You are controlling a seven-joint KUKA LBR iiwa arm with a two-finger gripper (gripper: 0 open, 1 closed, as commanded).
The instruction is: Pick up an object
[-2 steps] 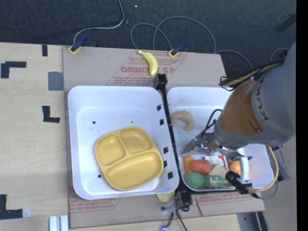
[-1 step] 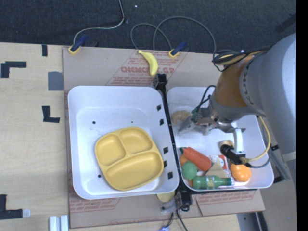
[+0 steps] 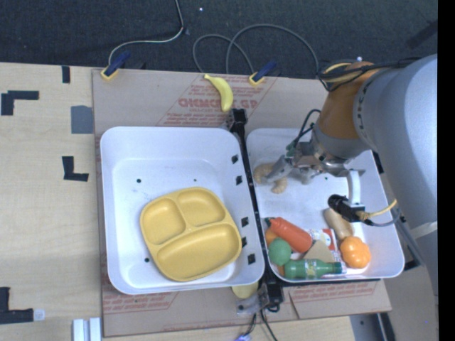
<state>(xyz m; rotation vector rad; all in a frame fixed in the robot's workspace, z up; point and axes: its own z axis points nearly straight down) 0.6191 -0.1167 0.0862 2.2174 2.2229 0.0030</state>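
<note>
My gripper [image 3: 288,166] hangs low in the upper left part of the right bin [image 3: 313,201]. Just left of it and below its tip lies a small beige lumpy object [image 3: 273,177], close to the gripper or touching it. I see nothing lifted off the bin floor. Along the bin's front lie an orange carrot [image 3: 291,234], a green round piece [image 3: 279,251], a green bottle [image 3: 313,267], an orange fruit [image 3: 355,253] and a brown potato-like piece [image 3: 340,223].
The left bin [image 3: 121,169] holds a yellow divided plate [image 3: 190,232]. A banana [image 3: 222,91] lies on the cardboard behind the bins. The grey arm [image 3: 398,119] covers the right bin's far right side. Cables loop behind the bins.
</note>
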